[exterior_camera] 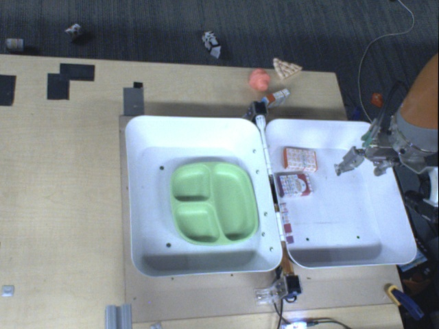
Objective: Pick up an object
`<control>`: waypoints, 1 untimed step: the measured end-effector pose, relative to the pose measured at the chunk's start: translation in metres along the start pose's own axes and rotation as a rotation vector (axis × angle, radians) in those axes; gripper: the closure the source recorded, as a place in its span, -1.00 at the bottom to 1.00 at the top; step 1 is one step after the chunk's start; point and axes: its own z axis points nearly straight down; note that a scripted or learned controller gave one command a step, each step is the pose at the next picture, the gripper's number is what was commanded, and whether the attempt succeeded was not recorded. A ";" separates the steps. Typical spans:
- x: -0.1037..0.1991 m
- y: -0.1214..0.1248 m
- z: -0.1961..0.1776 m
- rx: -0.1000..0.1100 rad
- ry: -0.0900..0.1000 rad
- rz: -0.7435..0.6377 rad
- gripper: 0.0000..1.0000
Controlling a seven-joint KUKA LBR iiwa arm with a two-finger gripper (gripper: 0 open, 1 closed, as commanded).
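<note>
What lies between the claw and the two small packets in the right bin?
Nothing visible. The claw sits over bare bin floor, right of the orange-patterned packet and the dark red packet.

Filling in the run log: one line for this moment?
gripper over right bin, nothing held | two packets in right bin | green tray in left bin
</note>
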 end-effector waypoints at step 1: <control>0.018 -0.063 0.106 -0.004 -0.001 0.002 -1.00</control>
